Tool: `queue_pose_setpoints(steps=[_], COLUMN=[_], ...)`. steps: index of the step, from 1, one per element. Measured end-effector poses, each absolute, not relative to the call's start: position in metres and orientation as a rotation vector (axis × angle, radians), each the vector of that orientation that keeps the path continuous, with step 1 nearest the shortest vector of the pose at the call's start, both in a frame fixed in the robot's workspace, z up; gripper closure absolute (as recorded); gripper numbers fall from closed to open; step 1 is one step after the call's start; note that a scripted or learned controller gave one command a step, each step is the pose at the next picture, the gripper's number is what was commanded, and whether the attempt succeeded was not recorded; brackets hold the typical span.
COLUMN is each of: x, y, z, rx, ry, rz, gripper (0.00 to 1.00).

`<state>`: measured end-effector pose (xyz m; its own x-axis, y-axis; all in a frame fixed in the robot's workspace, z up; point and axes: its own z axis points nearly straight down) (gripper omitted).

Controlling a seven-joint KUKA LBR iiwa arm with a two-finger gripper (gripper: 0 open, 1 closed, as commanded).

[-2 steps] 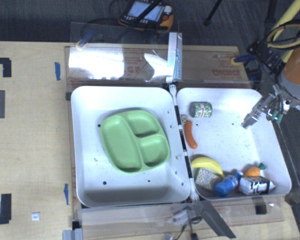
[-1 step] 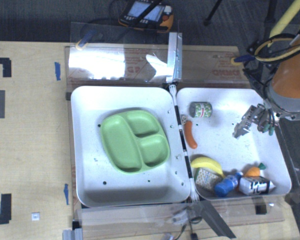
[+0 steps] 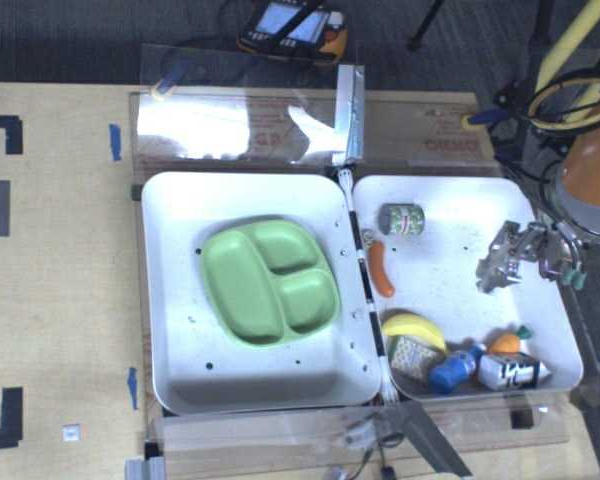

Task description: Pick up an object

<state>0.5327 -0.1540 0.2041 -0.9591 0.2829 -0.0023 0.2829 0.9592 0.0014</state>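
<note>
The right bin [image 3: 450, 193] holds a small green can [image 3: 401, 219] near its back, an orange-red hot dog [image 3: 381, 268] by its left wall, and a yellow banana [image 3: 414, 329] at the front left. Along its front lie a blue bottle [image 3: 450, 370], a white bottle with black lettering [image 3: 511, 371] and an orange carrot [image 3: 506, 344]. My gripper [image 3: 496, 269] hangs over the right middle of this bin, above bare bin floor, with nothing seen between its fingers. It is right of the hot dog and above the front cluster.
The left bin [image 3: 170, 208] holds a green divided plate [image 3: 268, 281]. A metal divider post [image 3: 349, 113] and a clear panel stand behind the bins. Cables and a yellow pole crowd the upper right. A handheld controller [image 3: 290, 28] lies at the back.
</note>
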Motion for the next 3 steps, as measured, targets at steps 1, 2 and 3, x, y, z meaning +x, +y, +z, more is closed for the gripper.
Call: queue_pose_setpoints(steps=[1, 2, 3], x=[0.535, 0.539, 0.511], y=[-0.154, -0.099, -0.055], z=[0.215, 0.219, 0.224], rx=[0.450, 0.025, 0.058], ry=[3.100, 3.137, 3.139], rz=[0.003, 0.002, 0.002], gripper=[1.00, 1.00, 1.00])
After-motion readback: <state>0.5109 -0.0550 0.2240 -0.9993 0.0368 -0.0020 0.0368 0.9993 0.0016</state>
